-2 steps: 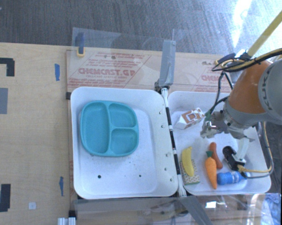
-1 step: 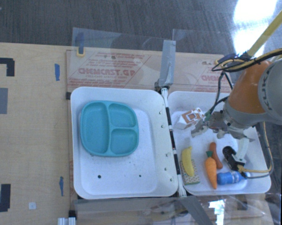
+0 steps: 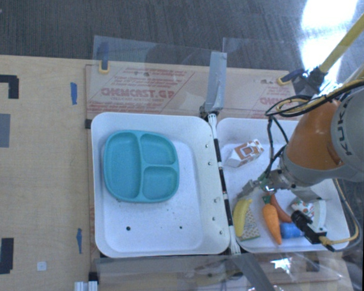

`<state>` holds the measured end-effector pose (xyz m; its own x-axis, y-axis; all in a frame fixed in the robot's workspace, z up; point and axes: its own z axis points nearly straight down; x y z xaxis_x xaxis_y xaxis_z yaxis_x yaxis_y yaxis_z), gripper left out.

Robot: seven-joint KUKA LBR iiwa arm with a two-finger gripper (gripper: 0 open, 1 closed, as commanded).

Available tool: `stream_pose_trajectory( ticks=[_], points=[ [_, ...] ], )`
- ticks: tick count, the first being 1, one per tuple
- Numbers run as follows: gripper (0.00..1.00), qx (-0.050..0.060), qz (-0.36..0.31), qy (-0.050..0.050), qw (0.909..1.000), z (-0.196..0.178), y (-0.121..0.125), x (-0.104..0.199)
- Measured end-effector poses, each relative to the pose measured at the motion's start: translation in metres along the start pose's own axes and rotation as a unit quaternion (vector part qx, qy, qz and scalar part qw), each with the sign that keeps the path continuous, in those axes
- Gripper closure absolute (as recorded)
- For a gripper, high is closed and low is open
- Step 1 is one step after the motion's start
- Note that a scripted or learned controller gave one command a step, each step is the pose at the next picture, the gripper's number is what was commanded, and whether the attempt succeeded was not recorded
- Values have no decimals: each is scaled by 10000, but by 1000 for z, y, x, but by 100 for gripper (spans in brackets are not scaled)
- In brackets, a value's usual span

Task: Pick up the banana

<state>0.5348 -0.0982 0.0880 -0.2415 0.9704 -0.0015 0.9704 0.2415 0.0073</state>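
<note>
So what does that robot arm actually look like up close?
The arm is chunky and rounded: a grey shell with a broad orange band above the wrist and dark lettering on the grey part. Black cables loop loosely alongside it, and a yellow one runs off toward the top corner. At its end sits a small metal gripper.

Overhead, slanted, over both bins [image 3: 166, 246]

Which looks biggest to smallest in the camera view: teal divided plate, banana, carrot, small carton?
1. teal divided plate, by far
2. carrot and banana, about alike, so unranked
3. small carton, slightly smaller, though close
</note>
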Motion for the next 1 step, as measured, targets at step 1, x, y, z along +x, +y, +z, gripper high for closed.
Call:
stream_pose_trajectory(
  ticks=[1],
  points=[
    [0,37,-1229,19,9924,-5,-36,2]
  ],
)
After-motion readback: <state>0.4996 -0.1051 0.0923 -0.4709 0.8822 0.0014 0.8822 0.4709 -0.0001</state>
